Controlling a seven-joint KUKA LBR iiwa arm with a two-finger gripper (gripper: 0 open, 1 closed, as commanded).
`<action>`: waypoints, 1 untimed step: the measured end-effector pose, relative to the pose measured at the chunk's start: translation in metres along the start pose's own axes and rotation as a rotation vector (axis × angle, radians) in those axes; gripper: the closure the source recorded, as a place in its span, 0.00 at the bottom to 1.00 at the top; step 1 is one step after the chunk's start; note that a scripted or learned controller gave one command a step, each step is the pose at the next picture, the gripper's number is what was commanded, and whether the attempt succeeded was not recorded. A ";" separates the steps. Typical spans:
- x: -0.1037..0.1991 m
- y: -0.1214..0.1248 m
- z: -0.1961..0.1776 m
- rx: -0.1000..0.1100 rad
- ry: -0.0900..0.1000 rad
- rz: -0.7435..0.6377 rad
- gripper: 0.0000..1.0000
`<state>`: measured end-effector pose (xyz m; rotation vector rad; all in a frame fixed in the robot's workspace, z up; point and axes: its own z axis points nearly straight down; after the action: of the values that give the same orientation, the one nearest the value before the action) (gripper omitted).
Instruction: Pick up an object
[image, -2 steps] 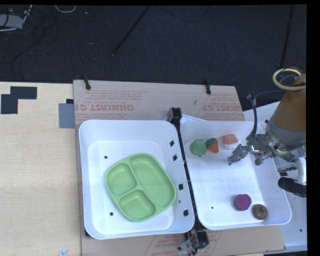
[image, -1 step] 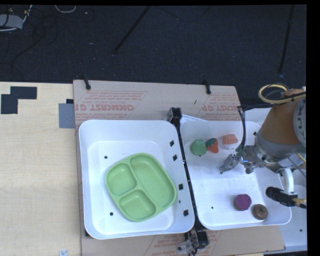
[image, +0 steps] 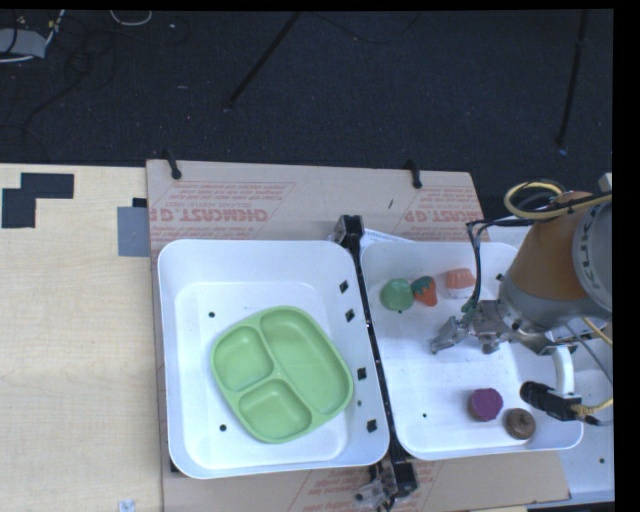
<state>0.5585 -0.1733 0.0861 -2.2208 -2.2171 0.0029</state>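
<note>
**Gripper parked mid-bin, which toy is the easy grab?**

So the gripper (image: 450, 338) sits over the middle of the right bin (image: 440, 445), and everything below is relative to it. Fingers look spread a little with nothing between them, though they're small and dark, so I'm not fully sure.

Nearest candidates are up and to the left of the gripper: a green ball (image: 397, 294) with a small red-and-green strawberry-looking piece (image: 425, 290) touching its right side. Just above the gripper, near the bin's far wall, there's an orange-pink block (image: 458, 278). Below and to the right sit a purple lump (image: 486, 404) and, just beside that, a brown ring-shaped thing (image: 519, 423).

My guess on handling: all light plastic or foam play food, nothing fragile. The green ball is probably smooth and will want to squirt out unless the fingers close right across its widest part. The purple lump stands clear of its neighbour, so I'd go for that one, pinching across the middle.

The left bin (image: 190, 270), well off to the gripper's left, holds a green divided plate (image: 280, 372), too wide and flat for this.
</note>
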 end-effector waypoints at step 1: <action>-0.001 0.000 -0.012 -0.001 0.000 0.003 1.00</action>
<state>0.5588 -0.1743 0.0979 -2.2247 -2.2141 0.0019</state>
